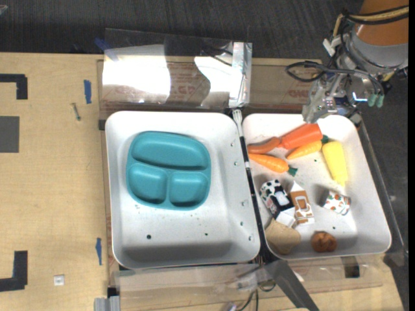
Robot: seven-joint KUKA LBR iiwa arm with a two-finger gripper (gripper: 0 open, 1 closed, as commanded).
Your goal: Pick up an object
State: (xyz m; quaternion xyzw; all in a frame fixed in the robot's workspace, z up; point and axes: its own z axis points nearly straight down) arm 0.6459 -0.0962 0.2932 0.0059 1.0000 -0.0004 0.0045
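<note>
Robot pincer (322, 111), finger state unclear, hovers at the right white bin's (373, 173) far rim, above a long orange plastic carrot (299, 137). Best descend centred across it.

teal divided plate (170, 169) in left bin (123, 238); clear plastic sheet (175, 76) behind bins.

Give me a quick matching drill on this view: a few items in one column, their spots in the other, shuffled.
Items:
1. teal divided plate
2. yellow corn
3. brown ball
4. gripper

Places:
A. right bin, near front edge
B. above right bin's back rim
C. left bin
D. right bin, right of the carrots

Pairs: 1-C, 2-D, 3-A, 4-B
</note>
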